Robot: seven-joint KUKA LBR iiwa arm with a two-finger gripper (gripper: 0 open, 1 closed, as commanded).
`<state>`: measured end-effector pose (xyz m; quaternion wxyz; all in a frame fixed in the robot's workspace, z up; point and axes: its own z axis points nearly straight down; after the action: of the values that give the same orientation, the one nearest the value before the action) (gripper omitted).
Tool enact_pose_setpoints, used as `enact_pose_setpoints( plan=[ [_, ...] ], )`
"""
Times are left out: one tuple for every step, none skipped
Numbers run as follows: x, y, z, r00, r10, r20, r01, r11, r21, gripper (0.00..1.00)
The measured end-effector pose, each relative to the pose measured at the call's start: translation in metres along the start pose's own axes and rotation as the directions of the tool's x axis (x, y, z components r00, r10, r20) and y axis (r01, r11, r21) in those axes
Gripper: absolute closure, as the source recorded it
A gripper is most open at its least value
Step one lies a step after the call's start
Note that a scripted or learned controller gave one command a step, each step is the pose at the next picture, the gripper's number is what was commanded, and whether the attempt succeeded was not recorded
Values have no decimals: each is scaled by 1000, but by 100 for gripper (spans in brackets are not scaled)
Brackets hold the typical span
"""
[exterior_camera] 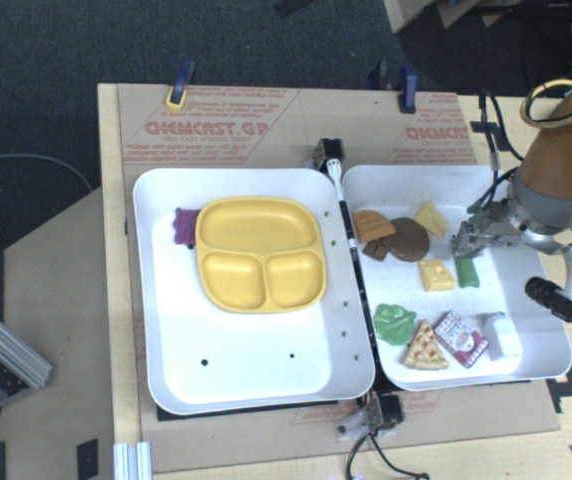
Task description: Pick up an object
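Note:
The right bin (531, 313) holds several toy foods. My gripper (469, 247) hangs low over its right middle, just above a green block (467, 273) and touching or nearly touching its top end. A yellow cheese cube (437, 274) lies just left of the block. Farther left are a dark brown cookie (407, 240) and a tan bread piece (372, 226), with a pale yellow wedge (431, 217) behind them. Near the front lie a green leafy piece (394, 323), a pizza slice (425, 348), a red and white packet (461, 337) and a grey piece (494, 331).
The left bin (246, 363) bears a yellow divided plate (261, 253) with a purple item (185, 225) at its left edge. A black clip (330, 154) sits where the bins meet at the back. The arm's grey and orange wrist (556, 173) stands over the right bin's far right.

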<state>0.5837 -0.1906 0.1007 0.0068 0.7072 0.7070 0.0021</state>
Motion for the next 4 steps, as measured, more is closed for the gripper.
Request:
enact_pose_setpoints(
  plan=[
    [7,-3,-52,1000,-2,-5,2,1000,8,100],
    [-4,-4,-105,1000,-1,-3,1,1000,5,100],
    [-4,-2,-126,1000,-1,-4,1,1000,6,100],
    [40,2,-128,1000,-3,-7,3,1000,13,100]
  ],
)
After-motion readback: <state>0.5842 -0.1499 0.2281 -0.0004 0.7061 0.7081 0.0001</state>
